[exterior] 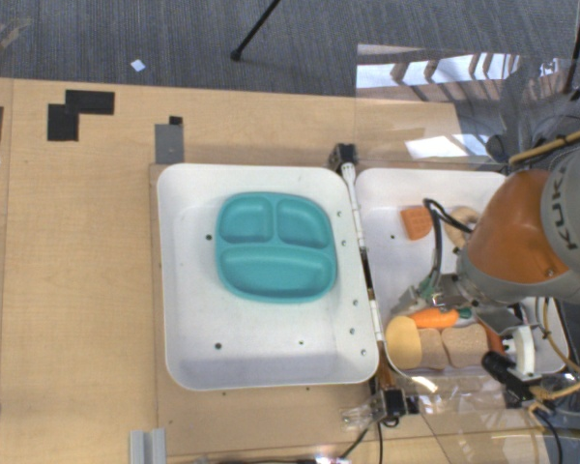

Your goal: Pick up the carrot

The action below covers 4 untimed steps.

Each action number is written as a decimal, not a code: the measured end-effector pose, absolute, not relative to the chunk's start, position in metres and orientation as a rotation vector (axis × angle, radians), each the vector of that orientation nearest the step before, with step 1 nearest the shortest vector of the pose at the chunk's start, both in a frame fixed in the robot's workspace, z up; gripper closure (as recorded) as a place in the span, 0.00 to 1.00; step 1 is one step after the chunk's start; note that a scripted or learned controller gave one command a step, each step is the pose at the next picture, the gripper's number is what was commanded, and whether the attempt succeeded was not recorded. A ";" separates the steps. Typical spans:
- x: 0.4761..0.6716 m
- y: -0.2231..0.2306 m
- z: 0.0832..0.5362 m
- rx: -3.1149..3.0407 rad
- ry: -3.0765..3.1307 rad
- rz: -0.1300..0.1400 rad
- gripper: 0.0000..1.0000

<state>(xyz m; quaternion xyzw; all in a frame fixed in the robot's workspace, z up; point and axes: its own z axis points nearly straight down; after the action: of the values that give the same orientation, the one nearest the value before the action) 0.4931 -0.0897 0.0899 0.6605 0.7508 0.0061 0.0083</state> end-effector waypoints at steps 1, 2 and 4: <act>0.495 -0.095 0.090 1.683 2.626 0.020 0.00; 0.499 -0.093 0.102 1.678 2.625 0.030 1.00; 0.494 -0.092 0.090 1.547 2.713 0.014 0.00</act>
<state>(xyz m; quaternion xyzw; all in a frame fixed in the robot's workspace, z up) 0.4938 -0.0917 0.0905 0.4954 0.8686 0.0045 0.0093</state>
